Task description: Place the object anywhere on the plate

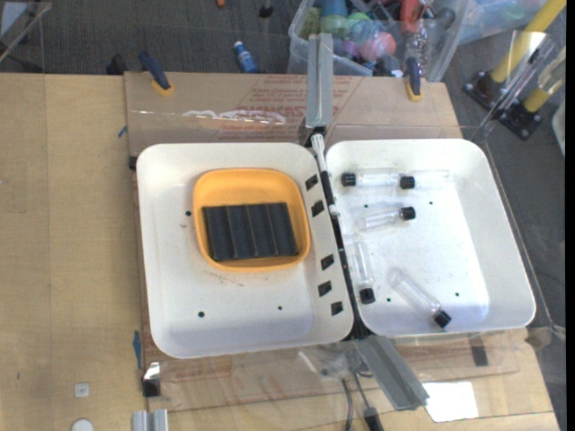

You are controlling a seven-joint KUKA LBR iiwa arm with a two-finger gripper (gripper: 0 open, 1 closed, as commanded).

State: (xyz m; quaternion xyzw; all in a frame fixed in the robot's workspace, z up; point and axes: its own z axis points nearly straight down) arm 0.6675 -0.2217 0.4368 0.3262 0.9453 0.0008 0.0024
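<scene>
An orange plate [208,189] sits in the left white bin [171,312]. On it lies a black ridged rectangular object [250,232], flat and square to the plate. The right white bin [503,241] holds several clear tubes with black caps: one long tube [375,180] near the back, one short tube [388,215] below it, one tube [361,275] along the divider, and one tube [419,298] near the front.
A grey bar [316,88] stands behind the divider between the bins. Black clips [325,262] line the divider. A clear box of coloured toys [377,12] sits beyond the bench. The wooden bench [63,241] lies left of the bins.
</scene>
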